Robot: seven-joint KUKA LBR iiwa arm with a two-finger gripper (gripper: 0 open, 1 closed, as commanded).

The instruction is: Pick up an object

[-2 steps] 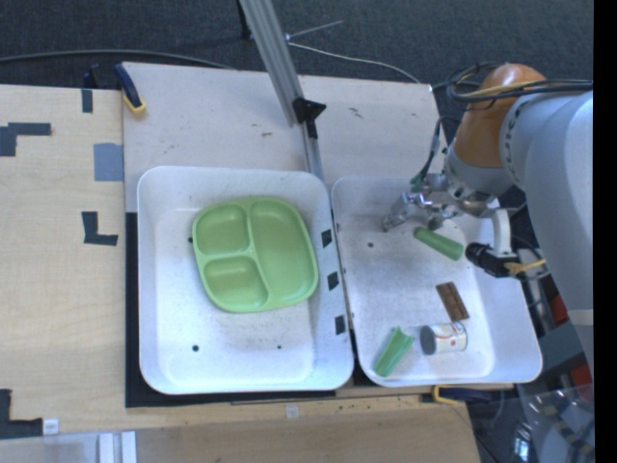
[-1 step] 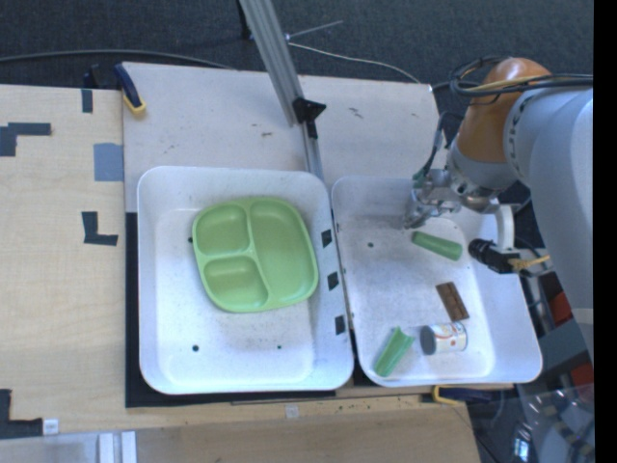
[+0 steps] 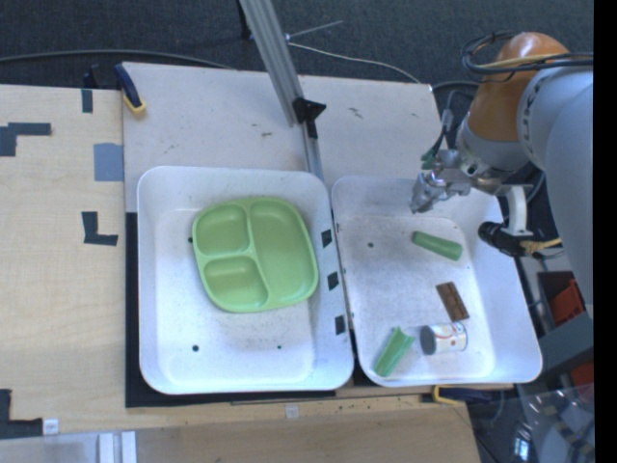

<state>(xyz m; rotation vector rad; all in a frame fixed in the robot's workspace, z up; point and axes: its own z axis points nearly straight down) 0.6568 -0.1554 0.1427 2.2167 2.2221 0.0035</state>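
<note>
Across the bench (image 3: pixel 222 123) sit two shallow white bins side by side, and the right bin (image 3: pixel 371 201) serves as the landmark for everything that follows. Its neighbour, the left bin (image 3: pixel 154 258), touches it along the shared edge and carries a green divided plate (image 3: pixel 255 254) near its middle. Reaching over the right bin's far right corner is the grey arm (image 3: pixel 549 114) with its orange band, and the hand (image 3: pixel 427 193) hangs at the end of it just above the bin's far wall; whether its fingers are parted or closed cannot be told from this angle, and nothing is seen between them. Inside the right bin lie four small things: a green cylinder (image 3: pixel 437 246) toward the far right, a green wedge-shaped piece (image 3: pixel 392 352) at the near side, a small white can (image 3: pixel 442 339) just beside that piece, and a brown bar (image 3: pixel 451 301) between the can and the cylinder. By my reading, the pick has not yet been made: every object rests on the bin floor. The green cylinder is the nearest candidate, lying near the hand, a little toward the bin's near side from it, apart and untouched.
</note>
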